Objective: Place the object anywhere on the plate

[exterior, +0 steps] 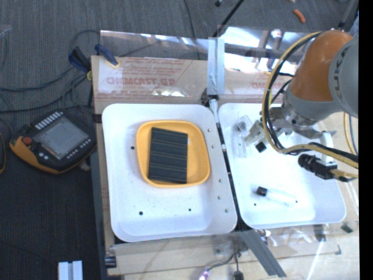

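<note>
Plate [201,156], yellow, sits in the left bin [116,214] with the dark ribbed block [168,155] lying flat on it. Right of the plate hangs the gripper [254,134]; its grip cannot be told.

arm [326,69]: grey | band: orange | cables: yellow, black, looped | connector: black

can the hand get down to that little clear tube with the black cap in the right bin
Probably yes. The tube lies alone on the right bin's open floor, and the hand hovers nearby with nothing between.
</note>
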Robot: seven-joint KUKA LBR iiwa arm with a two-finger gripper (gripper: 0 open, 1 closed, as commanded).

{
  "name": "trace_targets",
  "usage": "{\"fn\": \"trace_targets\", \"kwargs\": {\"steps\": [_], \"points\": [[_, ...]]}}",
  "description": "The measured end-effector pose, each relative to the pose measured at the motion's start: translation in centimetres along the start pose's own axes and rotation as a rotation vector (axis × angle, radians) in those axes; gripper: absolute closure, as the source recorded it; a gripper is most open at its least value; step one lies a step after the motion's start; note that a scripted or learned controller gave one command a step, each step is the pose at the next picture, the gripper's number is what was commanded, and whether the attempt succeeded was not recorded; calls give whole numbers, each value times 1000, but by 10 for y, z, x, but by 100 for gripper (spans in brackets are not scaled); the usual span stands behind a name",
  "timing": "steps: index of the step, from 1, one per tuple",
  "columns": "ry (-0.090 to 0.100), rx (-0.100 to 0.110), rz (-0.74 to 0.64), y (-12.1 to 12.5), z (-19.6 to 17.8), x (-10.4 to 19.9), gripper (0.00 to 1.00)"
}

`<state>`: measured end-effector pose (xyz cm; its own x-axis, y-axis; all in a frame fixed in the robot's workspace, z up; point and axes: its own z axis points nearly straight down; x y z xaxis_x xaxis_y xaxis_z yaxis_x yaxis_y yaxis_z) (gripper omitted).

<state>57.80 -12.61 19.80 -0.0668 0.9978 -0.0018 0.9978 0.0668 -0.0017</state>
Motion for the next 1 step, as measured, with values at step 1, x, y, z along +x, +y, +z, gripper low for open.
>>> {"fn": "trace_targets", "kwargs": {"steps": [1], "points": [[0, 0, 0, 0, 0, 0, 0]]}}
